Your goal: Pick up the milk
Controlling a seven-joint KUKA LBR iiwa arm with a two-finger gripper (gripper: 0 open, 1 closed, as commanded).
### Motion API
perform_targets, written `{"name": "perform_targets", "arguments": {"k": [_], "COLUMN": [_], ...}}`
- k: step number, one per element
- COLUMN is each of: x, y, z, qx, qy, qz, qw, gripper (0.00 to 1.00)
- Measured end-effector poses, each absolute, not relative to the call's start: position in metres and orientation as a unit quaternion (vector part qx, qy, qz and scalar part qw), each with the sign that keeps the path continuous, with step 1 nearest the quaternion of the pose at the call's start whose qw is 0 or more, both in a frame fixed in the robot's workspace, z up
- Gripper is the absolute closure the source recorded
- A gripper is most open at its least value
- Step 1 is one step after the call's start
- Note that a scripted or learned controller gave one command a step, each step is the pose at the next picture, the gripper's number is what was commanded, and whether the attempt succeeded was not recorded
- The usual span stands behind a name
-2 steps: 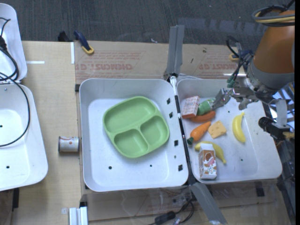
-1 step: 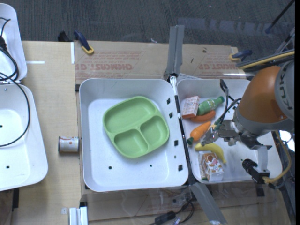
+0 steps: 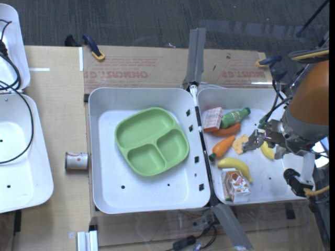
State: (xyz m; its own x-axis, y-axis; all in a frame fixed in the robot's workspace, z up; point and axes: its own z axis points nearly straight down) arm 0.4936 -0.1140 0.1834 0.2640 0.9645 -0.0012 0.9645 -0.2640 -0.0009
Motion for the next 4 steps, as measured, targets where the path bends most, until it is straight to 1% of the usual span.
{"name": "perform_targets", "arguments": {"k": [1, 2, 3, 4], "x": [0.478, 0.476, 0.476, 0.476], "y": [-0.093, -0.138, -0.103, -0.103], "z": [0.113, 0.104, 0.090, 0.098], "qx": [0.857, 0.920, 0.960, 0.960], "qy": [0.515, 0.393, 0.279, 0.280], "qz": [-0.0020, -0.0021, -0.0022, -0.0039], "qw": [-0.002, -0.001, -0.002, -0.003], "gripper": [0.00, 0.00, 0.00, 1.00]}}
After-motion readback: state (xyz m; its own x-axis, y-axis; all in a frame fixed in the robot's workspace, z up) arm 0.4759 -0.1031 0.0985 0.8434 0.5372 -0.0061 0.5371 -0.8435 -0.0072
